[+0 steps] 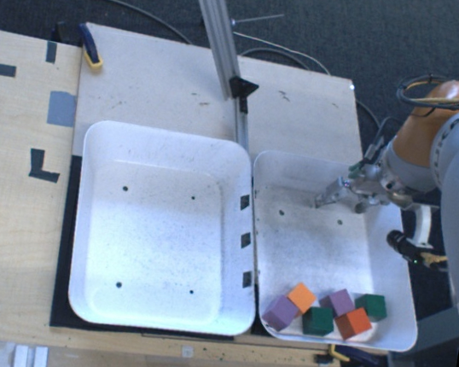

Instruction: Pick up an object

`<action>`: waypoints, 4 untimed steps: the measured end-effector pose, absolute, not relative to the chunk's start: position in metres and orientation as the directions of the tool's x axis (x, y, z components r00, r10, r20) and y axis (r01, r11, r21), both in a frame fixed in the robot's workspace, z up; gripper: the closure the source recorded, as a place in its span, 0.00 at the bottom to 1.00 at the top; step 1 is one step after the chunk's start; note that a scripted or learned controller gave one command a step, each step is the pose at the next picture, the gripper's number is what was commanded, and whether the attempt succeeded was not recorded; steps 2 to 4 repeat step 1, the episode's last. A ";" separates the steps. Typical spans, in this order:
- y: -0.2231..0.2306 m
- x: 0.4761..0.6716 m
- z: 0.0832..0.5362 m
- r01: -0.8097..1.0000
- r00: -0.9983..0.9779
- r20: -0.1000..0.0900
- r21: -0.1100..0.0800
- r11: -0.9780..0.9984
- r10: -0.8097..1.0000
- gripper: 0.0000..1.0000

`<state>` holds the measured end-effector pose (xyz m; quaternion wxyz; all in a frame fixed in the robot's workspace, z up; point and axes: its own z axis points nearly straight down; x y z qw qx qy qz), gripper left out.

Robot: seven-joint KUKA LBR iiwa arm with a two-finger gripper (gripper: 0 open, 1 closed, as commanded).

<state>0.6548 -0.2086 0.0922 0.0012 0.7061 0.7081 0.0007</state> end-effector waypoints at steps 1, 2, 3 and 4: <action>-0.209 0.653 0.092 1.000 -0.002 -0.001 -0.001 0.002 1.000 0.00; -0.209 0.653 0.092 1.000 -0.002 -0.001 -0.001 0.002 1.000 0.00; -0.209 0.653 0.092 1.000 -0.002 -0.001 -0.001 0.002 1.000 0.00; -0.209 0.653 0.092 1.000 -0.002 -0.001 -0.001 0.002 1.000 0.00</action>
